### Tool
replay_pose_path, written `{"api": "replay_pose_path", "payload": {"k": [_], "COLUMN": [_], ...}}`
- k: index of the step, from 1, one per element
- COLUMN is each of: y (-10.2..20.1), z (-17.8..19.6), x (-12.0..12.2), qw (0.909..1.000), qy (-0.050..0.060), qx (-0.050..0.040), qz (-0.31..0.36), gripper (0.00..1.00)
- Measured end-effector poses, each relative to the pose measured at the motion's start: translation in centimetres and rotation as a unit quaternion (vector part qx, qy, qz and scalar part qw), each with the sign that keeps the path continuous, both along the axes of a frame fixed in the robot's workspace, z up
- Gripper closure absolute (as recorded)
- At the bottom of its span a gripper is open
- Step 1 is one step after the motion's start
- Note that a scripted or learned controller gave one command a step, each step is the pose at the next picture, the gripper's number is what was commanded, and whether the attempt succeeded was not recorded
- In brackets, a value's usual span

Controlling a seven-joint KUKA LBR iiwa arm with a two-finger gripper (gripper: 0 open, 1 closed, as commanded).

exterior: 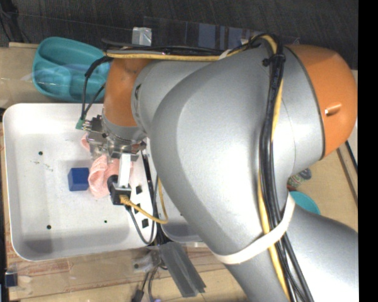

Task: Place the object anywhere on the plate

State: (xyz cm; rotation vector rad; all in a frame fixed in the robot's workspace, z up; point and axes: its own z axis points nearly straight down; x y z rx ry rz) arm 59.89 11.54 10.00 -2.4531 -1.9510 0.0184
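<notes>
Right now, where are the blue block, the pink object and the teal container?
blue block (pixel 79 179): camera view, middle of its top face.
pink object (pixel 99 176): camera view, its exposed lower part.
teal container (pixel 60 71): camera view, middle of its body.

The grey arm (pixel 239 156) reaches in from the right. Its orange-banded wrist (pixel 121 99) points the tool (pixel 108 145) down, at left.

A block (pixel 78 179) lies in the left bin (pixel 25 231), just left of a lump (pixel 99 176), with a tub (pixel 63 68) behind the bin
</notes>
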Motion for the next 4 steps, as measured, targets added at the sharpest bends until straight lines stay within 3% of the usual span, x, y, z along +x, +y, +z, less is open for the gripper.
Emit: {"api": "replay_pose_path", "payload": {"k": [1, 2, 3, 4], "y": [-3.5, -2.9, 0.6, 0.3], "z": [8.8, 8.7, 8.4, 3.9], "x": [-0.7, 2.5, -0.4, 2.6], "qw": [0.9966, 0.9977, 0.9986, 0.9995], "qy": [-0.002, -0.001, -0.001, -0.002], "qx": [0.001, 0.0008, 0.0003, 0.0], "qz": [0.082, 0.067, 0.053, 0.033], "gripper": [1.0, 1.0, 1.0, 1.0]}}
